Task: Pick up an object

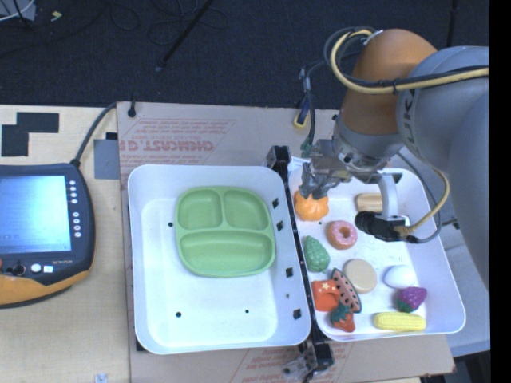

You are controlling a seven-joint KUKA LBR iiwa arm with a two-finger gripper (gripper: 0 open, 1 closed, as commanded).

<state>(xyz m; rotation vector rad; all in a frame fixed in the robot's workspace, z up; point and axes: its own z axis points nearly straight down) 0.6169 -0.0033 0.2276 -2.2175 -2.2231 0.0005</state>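
Orange toy fruit point(311, 207) sits in the right bin point(447, 294) by the middle wall, right under the gripper point(313, 188), whose grip I cannot tell, with a pink donut point(342, 234) and green fruit point(316, 254) close by.

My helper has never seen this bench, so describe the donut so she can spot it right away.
Look in the right-hand white bin, the one crowded with toy food. The donut lies near its middle, just right of the orange fruit under the gripper. It alone is a pink-frosted ring with a hole.
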